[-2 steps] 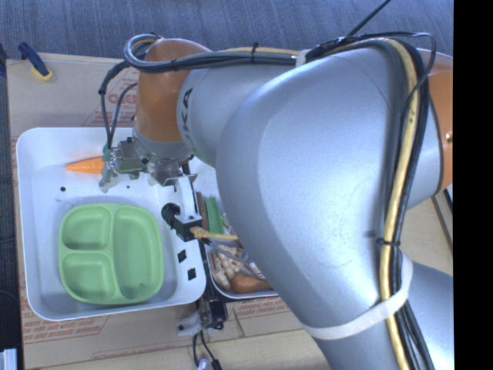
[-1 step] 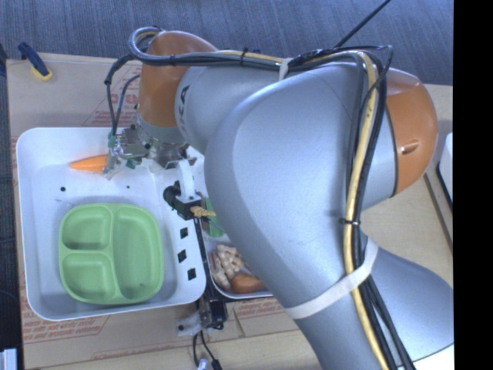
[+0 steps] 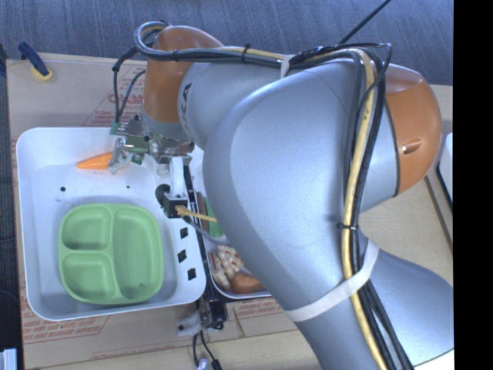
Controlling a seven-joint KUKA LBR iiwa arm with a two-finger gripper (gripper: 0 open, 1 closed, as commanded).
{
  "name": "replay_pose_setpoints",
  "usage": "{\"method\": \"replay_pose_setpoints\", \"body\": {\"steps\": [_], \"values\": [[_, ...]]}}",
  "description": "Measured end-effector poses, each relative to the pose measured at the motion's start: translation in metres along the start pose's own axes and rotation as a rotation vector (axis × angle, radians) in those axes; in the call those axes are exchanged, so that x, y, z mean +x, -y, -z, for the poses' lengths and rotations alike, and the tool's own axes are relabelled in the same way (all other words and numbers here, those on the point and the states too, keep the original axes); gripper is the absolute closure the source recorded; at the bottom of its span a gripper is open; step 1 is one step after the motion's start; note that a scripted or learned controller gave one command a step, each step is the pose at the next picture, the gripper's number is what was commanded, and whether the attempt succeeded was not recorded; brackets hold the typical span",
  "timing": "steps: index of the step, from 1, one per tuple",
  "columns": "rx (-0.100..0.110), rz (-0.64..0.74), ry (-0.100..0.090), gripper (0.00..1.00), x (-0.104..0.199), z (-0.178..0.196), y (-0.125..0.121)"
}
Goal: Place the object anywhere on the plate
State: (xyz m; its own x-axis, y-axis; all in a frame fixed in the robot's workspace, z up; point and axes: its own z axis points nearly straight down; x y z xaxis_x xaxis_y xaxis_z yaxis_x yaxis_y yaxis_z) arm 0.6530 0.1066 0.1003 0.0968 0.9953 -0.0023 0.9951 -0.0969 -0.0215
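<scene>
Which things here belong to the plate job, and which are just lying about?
Job: carrot, green divided plate, gripper, left bin.
Lying about: food pieces in the right bin, blue clamp on the bench.

Dark blue-grey carpeted floor (image 3: 231, 10) along the top, ribbed in fine diagonal lines. Below it, tan bench top (image 3: 65, 83) covered in flattened cardboard (image 3: 58, 326) with red printing, seen at the bench's far-left corner and along its near edge. Small blue clamp with a yellow tip (image 3: 35, 60) lying at the far-left corner of the bench, half over the carpet line. Thin black cable (image 3: 377, 6) slanting across the floor toward the top right. Lighting bright, even, daylight-like; soft shadows only. Walls and windows out of frame.
</scene>
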Motion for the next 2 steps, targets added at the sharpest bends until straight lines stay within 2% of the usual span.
{"method": "replay_pose_setpoints", "body": {"steps": [1, 2], "values": [[0.004, 0.010, 0.002, 1.00, 0.001, 0.010, 0.000], [-0.007, -0.173, 0.002, 1.00, -0.009, -0.012, 0.047]]}}
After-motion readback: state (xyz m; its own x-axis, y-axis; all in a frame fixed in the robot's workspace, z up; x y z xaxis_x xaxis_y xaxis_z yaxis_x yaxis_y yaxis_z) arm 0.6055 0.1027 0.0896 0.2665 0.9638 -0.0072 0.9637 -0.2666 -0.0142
